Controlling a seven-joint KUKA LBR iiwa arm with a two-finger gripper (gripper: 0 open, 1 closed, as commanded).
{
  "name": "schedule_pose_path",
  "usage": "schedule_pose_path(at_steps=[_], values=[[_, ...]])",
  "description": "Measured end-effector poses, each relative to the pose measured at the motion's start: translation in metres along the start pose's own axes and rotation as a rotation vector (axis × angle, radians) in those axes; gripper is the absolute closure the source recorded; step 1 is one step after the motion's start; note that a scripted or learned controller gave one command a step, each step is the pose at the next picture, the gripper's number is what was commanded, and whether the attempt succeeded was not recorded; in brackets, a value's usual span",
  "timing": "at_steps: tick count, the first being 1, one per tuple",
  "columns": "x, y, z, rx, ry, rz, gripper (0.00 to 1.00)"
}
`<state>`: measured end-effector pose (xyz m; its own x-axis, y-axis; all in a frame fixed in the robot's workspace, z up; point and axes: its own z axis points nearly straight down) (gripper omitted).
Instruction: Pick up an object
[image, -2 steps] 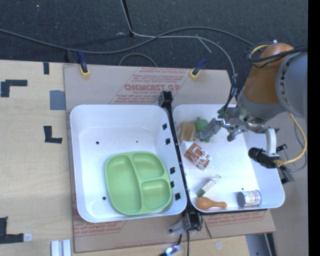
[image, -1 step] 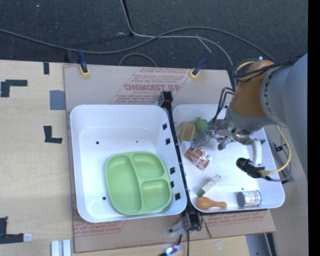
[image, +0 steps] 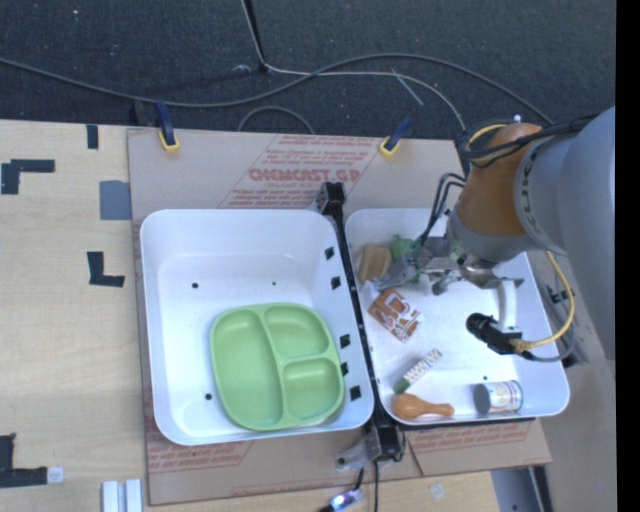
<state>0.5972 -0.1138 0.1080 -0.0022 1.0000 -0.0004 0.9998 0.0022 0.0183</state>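
Note:
My gripper reaches down into the upper left part of the right bin. It hangs over a small green object and next to a tan object by the bin's left wall. Just below it lies an orange and white packet. I see nothing clearly held in the gripper.
Toward the right bin's front lie a small green and white bar, an orange pear-shaped object and a silver can. The left bin holds a green divided plate. A black divider separates the bins.

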Motion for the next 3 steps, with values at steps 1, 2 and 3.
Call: schedule_pose_path(at_steps=[1,2,3], values=[[0.002,0.004,-0.013,-0.012,0.002,-0.001,1.00],[0.004,-0.001,-0.055,0.019,0.001,0.001,1.00],[0.006,-0.004,-0.116,0.017,0.001,0.000,1.00]])
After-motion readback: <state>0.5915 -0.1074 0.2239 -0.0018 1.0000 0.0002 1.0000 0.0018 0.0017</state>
